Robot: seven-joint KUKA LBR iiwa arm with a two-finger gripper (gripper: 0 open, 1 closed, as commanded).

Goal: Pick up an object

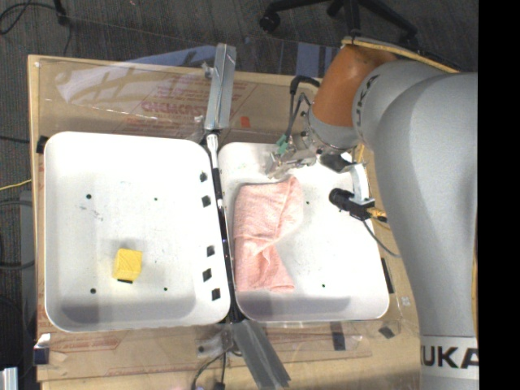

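While my jaws (286, 157) hover at the far edge of the right bin (357, 303), the pink cloth (262, 234) lies just below them, its long axis running away toward the near wall. Whether they stand wide or narrow, I cannot tell.

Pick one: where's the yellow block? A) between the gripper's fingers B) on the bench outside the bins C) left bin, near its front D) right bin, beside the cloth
C: the yellow block lies in the left bin, toward its near edge, while the pink cloth lies in the right bin under the gripper.
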